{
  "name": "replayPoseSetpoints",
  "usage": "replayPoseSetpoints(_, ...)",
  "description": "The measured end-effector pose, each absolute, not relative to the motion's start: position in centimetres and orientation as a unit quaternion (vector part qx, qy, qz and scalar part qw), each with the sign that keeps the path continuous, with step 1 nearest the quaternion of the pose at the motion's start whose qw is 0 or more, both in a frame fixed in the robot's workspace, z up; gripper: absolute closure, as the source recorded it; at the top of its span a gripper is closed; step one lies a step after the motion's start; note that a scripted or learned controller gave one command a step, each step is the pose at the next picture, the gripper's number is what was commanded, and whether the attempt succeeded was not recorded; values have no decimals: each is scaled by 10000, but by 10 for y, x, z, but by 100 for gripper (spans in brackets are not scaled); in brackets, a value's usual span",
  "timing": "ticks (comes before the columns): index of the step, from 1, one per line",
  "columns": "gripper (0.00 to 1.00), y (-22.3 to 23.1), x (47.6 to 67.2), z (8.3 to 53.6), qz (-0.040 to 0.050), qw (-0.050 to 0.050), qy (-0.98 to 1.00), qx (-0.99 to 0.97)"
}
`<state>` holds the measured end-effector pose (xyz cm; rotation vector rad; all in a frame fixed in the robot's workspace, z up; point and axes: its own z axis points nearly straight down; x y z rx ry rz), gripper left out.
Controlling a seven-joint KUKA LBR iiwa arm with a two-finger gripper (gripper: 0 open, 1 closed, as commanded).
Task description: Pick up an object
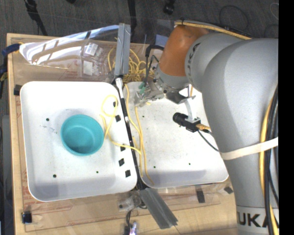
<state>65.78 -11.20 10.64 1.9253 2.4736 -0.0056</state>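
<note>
Two white bins sit side by side on the bench, and the grey arm coming in from the right dwarfs both of them, its bulk covering much of the right bin. The left bin is the clearer one. A teal bowl rests upright on its floor, a little left of centre. A yellow cable loops along the divide between the bins. The gripper hangs low over the far left corner of the right bin, well apart from the bowl; whether it is apart or together I cannot tell.
</note>
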Motion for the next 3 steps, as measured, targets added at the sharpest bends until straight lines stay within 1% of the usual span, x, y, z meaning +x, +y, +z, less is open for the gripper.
replayPoseSetpoints(1, 0, -112, 658, 106, -17, 34, 7892, 6142)
replayPoseSetpoints(2, 0, -104, 617, 91, -13, -18, 7790, 6270)
replayPoseSetpoints(3, 0, -180, 630, 172, -5, 12, 8789, 4770)
